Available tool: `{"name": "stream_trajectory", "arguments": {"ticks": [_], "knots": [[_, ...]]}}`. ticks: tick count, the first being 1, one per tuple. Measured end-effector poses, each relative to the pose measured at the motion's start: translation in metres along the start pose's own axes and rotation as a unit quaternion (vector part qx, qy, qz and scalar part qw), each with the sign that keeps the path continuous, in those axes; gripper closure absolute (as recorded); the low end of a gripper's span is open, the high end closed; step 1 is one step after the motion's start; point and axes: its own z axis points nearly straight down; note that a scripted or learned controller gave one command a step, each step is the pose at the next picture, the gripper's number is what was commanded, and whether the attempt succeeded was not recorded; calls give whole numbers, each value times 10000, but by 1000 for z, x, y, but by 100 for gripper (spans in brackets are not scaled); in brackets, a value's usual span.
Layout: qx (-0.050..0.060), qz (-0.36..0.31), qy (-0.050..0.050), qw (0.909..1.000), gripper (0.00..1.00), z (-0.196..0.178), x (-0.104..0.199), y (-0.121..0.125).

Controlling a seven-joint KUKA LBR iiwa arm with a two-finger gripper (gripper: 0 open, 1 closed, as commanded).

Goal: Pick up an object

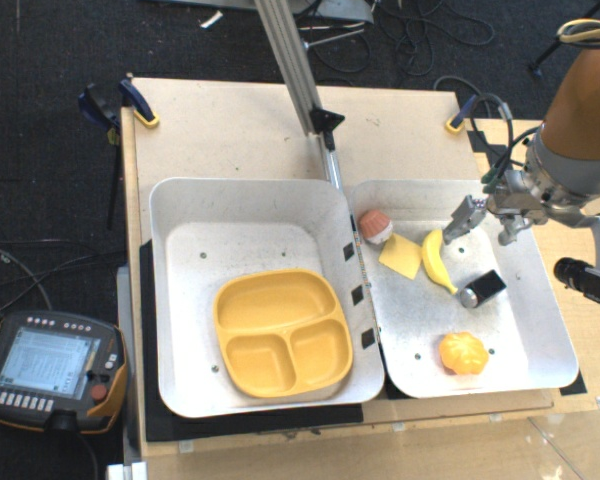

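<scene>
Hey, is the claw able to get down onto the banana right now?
Probably yes. The claw hangs open just above the banana, whose top lies bare; the cheese wedge and black cylinder crowd its sides.

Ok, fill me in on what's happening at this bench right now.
A grey KUKA arm with an orange band reaches in from the right, its open two-finger gripper above the right white bin, holding nothing. Under and beside it lie a yellow banana, a yellow cheese wedge, a pink-topped cupcake, a small black and silver cylinder and an orange fruit. The left white bin holds a yellow divided plate.
</scene>
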Motion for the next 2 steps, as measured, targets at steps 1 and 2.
{"name": "stream_trajectory", "arguments": {"ticks": [1,2], "knots": [[1,3,1,10000,0,0,0,0],[22,10,2,10000,0,44,-2,4]]}}
